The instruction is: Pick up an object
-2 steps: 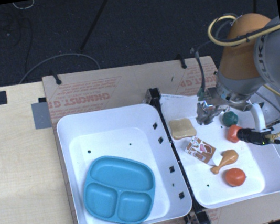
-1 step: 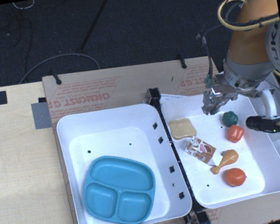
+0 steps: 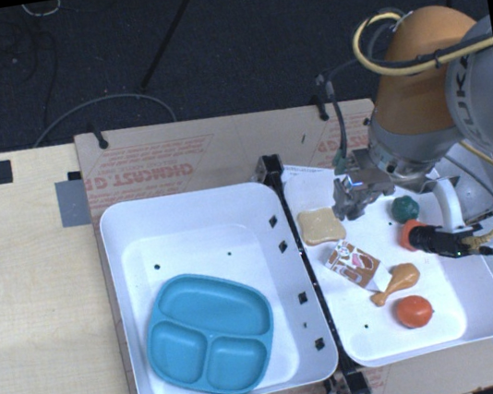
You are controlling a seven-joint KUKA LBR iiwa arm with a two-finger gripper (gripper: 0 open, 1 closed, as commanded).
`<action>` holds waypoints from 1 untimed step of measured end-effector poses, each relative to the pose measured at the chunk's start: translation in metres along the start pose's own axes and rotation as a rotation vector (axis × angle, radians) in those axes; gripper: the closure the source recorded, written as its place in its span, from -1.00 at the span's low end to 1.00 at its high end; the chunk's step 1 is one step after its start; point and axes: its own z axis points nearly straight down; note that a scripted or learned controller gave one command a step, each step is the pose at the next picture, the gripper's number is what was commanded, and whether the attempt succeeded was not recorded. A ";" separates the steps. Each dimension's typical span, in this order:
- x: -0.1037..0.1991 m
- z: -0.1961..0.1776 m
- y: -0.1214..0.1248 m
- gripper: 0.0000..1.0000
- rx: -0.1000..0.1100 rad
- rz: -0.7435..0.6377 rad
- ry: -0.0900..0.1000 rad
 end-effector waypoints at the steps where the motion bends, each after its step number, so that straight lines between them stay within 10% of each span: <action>1: 0.040 0.013 -0.016 1.00 0.001 0.001 -0.001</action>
